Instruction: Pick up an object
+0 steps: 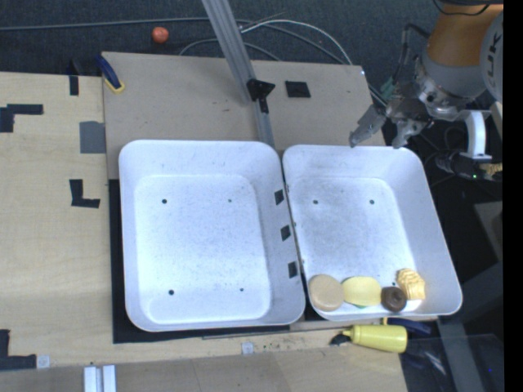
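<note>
Looking down at a slant, you see two shallow white bins side by side on the bench. The left bin point(147, 219) takes the centre-left of the frame, and its floor offers you a broad open area bounded by raised, rounded rims. The right bin point(368, 186) abuts it along a shared middle edge, where small dark clips sit between the two rims.

The objects you might pick are crowded in the right bin's lower edge, toward the lower right of the frame: a tan round disc point(326, 292), a pale yellow disc point(360, 291) touching it, a small dark brown ring point(394, 299) just beside that, and a yellow ridged piece point(410, 282) against the lower-right corner. All sit close to the rim, leaving you little room on the near side; the upper part of that bin's floor is open.

The gripper point(377, 131) hangs at the upper right of the frame, over the right bin's far rim, well apart from the objects. Its two fingers are spread, with nothing between them. The grey arm with its orange band point(458, 31) enters from the right.

Outside the bins, a yellow-handled tool point(378, 337) lies just below the right bin's lower rim.
</note>
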Available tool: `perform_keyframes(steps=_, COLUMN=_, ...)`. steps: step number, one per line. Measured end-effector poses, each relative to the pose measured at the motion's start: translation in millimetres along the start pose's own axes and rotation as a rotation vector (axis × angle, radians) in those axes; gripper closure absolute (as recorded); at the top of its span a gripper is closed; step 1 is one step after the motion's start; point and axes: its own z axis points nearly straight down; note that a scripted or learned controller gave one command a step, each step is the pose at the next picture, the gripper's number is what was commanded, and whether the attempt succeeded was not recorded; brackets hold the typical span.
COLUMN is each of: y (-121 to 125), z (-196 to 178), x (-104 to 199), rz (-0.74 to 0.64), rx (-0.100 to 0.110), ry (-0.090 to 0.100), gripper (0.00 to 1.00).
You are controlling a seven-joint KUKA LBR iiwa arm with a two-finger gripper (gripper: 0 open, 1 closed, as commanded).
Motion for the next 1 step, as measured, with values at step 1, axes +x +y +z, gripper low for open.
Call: perform_keyframes(steps=1, y=-60.9, z=35.8, x=-44.2, rz=0.005, rx=0.004, ry=0.0, gripper=0.0)
